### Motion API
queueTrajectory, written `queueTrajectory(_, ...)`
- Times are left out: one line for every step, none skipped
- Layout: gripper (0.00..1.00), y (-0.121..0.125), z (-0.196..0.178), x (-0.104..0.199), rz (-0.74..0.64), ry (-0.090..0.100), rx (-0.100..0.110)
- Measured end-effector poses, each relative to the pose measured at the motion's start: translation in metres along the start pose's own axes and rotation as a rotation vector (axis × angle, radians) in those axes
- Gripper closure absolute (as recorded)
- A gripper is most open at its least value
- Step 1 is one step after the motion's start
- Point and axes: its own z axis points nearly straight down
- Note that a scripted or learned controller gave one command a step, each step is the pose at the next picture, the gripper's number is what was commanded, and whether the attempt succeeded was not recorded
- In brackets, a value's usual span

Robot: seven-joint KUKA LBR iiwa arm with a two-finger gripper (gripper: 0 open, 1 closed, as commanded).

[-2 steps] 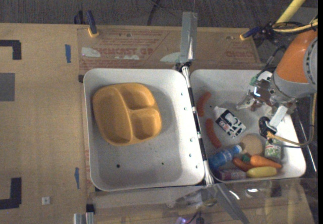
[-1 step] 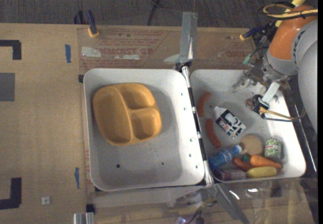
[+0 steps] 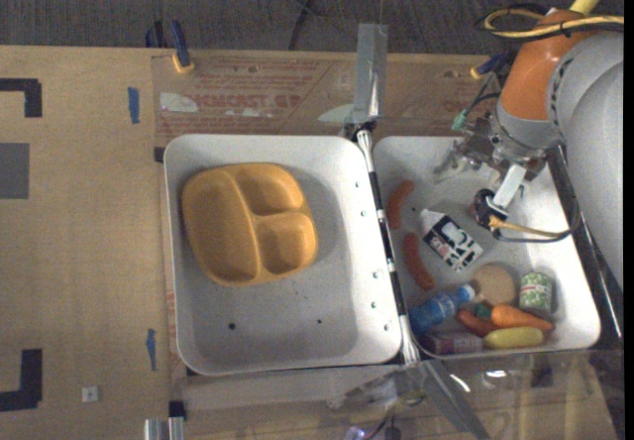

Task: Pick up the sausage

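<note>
Reddish-brown sausage (image 3: 399, 203) lies at the left wall of the right bin (image 3: 584, 329); the tool (image 3: 487, 170) hovers right of it, its opening cannot be told.

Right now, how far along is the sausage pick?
Nothing looks done yet. Two reddish-brown sausages lie in the right white bin along its left wall: one upper, one lower. The gripper sits over the bin's upper right part, apart from both, with no sausage between its fingers. In hand: the approach at most. Left: move over a sausage, descend, grasp, lift.
</note>
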Motion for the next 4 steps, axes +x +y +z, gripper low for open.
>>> queueTrajectory(0.0,0.003,0.0,-0.016,0.401,-0.002,0.026)
queueTrajectory(1.0,0.007,-0.012,-0.013,0.399,0.002,0.003)
queueTrajectory(0.0,0.005,-0.01,-0.015,0.401,-0.003,0.01)
queueTrajectory(1.0,0.006,-0.021,-0.013,0.397,-0.001,0.006)
